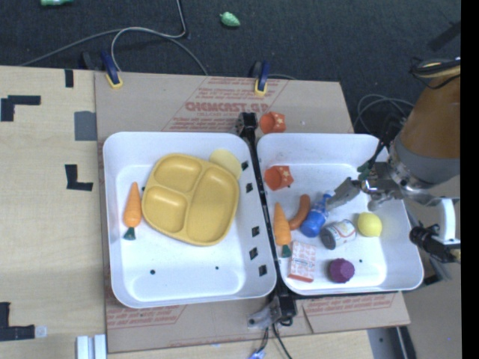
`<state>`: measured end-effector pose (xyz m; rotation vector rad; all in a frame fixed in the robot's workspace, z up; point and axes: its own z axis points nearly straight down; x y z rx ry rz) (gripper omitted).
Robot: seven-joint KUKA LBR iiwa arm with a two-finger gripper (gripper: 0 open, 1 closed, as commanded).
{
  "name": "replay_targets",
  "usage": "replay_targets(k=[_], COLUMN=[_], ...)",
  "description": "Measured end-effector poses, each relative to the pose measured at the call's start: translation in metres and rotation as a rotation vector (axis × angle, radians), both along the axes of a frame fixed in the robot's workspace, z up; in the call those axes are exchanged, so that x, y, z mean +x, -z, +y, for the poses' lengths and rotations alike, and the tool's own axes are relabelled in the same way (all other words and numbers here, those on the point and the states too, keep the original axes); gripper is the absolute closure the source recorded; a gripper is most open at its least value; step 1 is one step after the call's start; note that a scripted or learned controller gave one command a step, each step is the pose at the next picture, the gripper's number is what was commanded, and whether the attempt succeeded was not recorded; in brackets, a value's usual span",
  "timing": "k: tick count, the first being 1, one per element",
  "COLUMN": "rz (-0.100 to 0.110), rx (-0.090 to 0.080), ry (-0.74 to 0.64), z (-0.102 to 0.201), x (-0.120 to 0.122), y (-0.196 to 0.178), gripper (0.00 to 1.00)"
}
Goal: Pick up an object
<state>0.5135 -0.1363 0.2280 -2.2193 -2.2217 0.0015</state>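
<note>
gripper (352,191) over right bin (389,275), fingers look parted, nothing between them, though view blurry there. just below: blue bottle (315,220), baseball (340,232), yellow ball (369,224). purple object (341,270) near front wall. yellow tray (190,198) in left bin (179,290).

Dark carpet floor (337,28) w/ white cable (142,32), cardboard sheet (172,103) on wood bench (45,223)

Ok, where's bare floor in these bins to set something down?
Left bin: a wide bare strip along the near wall, below the yellow plate. Right bin: bare along the far wall, beyond the orange cup. Crowded around the blue bottle and ball.
</note>
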Motion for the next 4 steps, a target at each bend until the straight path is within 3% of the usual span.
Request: replay_targets(k=[1,3,4], rz=[-0.005,-0.005,-0.003], rx=[-0.002,-0.001,-0.001], ry=[0.001,-0.001,-0.001], z=[0.037,0.039,0.043], x=[0.050,0.120,0.131], y=[0.121,0.142,0.143], gripper=[0.00,0.00,0.00])
